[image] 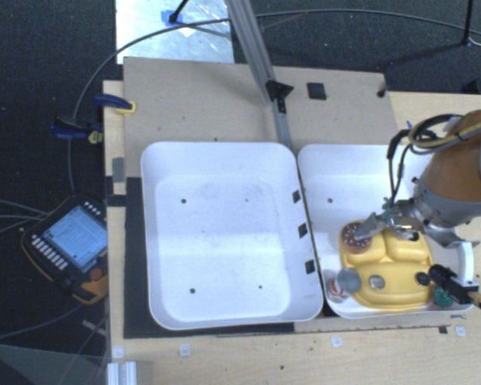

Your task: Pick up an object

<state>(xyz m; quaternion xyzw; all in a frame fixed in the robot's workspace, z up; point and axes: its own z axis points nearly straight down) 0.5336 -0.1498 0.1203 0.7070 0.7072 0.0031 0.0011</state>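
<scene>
The right bin (337, 175) holds a large yellow plastic toy (389, 275) near its front edge. A round brown patterned disc (354, 233) rests at the toy's upper left corner. A grey ball (349, 280) and a small red and white thing (335, 289) lie against the toy's left side. My gripper (389, 224) hangs low over the toy's back edge, just right of the disc, with nothing visibly held. The wrist hides the bin's right part.
The left bin (156, 215) lies beside the right one, with black clips (302, 229) along the shared wall. A slanted metal pole (256, 46) rises behind the bins. A teach pendant (72, 243) lies on the floor to the left.
</scene>
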